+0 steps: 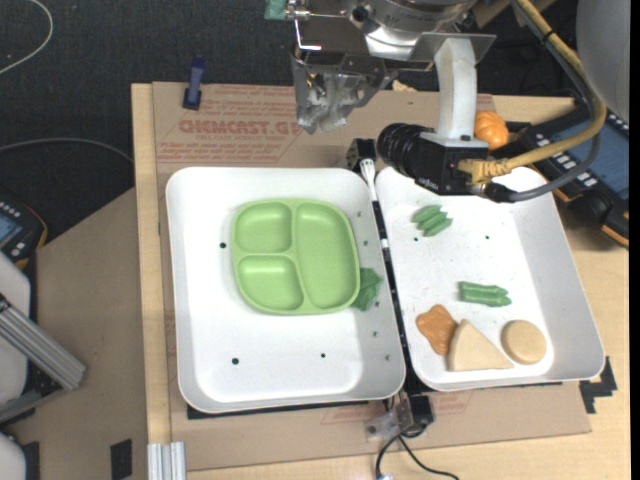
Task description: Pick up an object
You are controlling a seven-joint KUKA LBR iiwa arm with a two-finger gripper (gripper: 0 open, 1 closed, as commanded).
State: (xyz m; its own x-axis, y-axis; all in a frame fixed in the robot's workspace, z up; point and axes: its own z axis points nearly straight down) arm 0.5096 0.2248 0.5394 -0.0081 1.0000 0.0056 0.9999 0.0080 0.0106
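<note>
Glossy white plastic bins [200, 368], matt green plastic tray [296, 256], seemingly cardboard underlay [240, 123]

One cam overhead, slanted, both bins [190, 268].

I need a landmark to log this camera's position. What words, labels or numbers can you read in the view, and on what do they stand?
"GEMCAST" or close, the letters blurred: large faded red print on the cardboard sheet under the bins, above the left bin.
A smaller red line above it: too blurred to read.
Green tray, food pieces and arm: no text that I can make out.
</note>
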